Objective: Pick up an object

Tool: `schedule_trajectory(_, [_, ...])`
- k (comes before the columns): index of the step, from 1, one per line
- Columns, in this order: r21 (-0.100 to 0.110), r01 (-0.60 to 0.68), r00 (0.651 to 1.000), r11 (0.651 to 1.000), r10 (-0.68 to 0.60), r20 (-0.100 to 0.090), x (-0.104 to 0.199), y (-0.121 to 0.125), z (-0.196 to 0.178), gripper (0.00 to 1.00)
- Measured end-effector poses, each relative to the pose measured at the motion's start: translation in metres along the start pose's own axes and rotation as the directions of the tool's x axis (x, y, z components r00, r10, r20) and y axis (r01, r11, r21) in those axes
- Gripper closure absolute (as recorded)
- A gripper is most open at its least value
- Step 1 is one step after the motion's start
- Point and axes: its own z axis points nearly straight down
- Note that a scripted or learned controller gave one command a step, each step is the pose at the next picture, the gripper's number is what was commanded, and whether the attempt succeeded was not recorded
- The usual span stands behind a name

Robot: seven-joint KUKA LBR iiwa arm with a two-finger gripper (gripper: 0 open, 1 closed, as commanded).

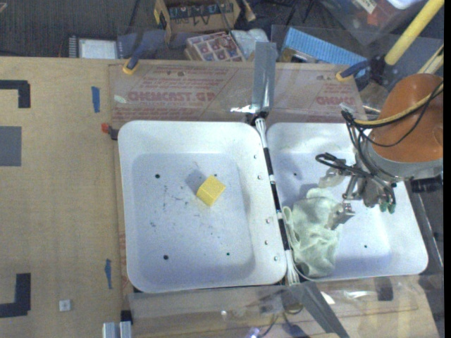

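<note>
Gripper [343, 201] is being held over the right bin [394, 255] – grip state cannot be told | cloth [313, 231] is lying in that bin | 1 bunched fold is best being pinched – not flat fabric

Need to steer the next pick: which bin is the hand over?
The right bin, the one with the pale green cloth; the hand is beside that cloth. The left bin holds the yellow block.

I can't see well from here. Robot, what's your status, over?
Gripper low in right bin, at crumpled pale cloth; grip unclear. Yellow block loose in left bin. Nothing blocking.
</note>
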Motion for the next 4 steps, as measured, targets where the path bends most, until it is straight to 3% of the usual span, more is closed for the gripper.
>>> schedule_trajectory(1, [0.001, 0.341, 0.94, 0.94, -0.341, 0.003, 0.019, -0.025, -0.123, 0.0])
schedule_trajectory(2, [-0.002, 0.714, 0.7, 0.7, -0.714, -0.001, 0.041, -0.045, -0.036, 0.0])
schedule_trajectory(3, [0.001, 0.946, 0.325, 0.325, -0.946, 0.001, 0.051, -0.076, -0.05, 0.0])
schedule_trajectory(4, [0.005, 0.899, 0.439, 0.439, -0.899, 0.001, 0.019, -0.05, 0.055, 0.0])
